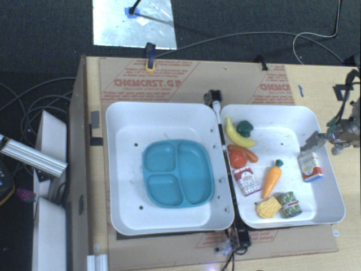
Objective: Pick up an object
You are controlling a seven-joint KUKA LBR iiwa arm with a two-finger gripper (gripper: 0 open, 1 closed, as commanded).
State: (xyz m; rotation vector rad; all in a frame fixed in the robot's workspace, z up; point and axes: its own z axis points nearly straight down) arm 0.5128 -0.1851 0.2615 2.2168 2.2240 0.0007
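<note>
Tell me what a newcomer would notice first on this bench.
The blue divided plate lying alone in the left bin stands out most. Next comes the cluster of toy food in the right bin: a yellow banana, an orange carrot and a small carton near the gripper.

One fixed cam, mounted above the table (pixel 186 75), looks down at a slant, far edge of the table toward top of frame, near edge at bottom. Both white bins sit roughly mid-frame: left bin (pixel 121 123) w/ a blue divided tray (pixel 177 171), right bin (pixel 293 120) w/ small toy foods. View is wide enough to take in the whole table top, dark floor beyond it w/ a shiny metal sheet (pixel 132 16) at top, cables at left & upper right. The arm's tool (pixel 333 134) enters at frame right, over the right bin's edge. Moderate distance; small items readable but not fine print.
</note>
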